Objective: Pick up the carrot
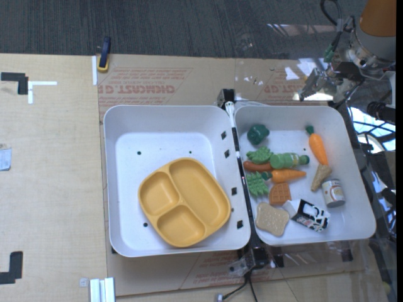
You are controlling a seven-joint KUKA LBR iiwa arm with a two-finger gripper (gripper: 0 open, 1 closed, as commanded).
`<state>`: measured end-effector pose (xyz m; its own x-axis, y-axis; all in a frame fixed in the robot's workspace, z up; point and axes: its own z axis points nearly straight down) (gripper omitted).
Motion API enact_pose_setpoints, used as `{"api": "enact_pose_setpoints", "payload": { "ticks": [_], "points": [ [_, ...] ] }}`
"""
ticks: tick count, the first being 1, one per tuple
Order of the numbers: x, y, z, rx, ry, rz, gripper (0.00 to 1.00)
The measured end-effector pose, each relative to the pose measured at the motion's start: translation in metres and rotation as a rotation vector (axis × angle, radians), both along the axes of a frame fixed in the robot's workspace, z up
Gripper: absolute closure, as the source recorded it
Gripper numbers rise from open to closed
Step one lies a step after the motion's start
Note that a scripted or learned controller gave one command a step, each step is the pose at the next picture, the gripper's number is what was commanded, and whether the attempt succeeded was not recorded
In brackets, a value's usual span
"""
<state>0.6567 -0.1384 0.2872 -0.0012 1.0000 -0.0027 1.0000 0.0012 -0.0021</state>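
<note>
An orange carrot [318, 148] with a small green top lies in the right bin [356, 162], near its back right side, tip pointing toward the front. A second, shorter orange carrot piece [288, 175] lies crosswise near the bin's middle. My gripper [324, 92] hangs over the bin's back right rim, up and slightly right of the carrot and well apart from it. Its two dark fingers [306, 90] are spread open with nothing between them.
The right bin also holds green vegetables [259, 154], a green bottle shape [289, 160], a reddish sausage [257, 167], a bread slice [272, 219], a waffle piece [279, 194], a can [334, 192] and a small black-and-white carton [312, 216]. A yellow divided plate [184, 201] lies in the left bin [119, 168].
</note>
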Motion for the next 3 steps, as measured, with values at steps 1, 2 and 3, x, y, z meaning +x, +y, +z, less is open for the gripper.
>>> {"api": "enact_pose_setpoints", "payload": {
  "ticks": [1, 2, 3],
  "points": [
    [0.002, -0.061, -0.145, 0.000, 0.001, 0.018, 0.00],
    [0.007, -0.073, -0.193, 0.019, -0.003, -0.155, 0.00],
    [0.007, -0.076, -0.183, 0.007, -0.005, -0.148, 1.00]
  ]
}}
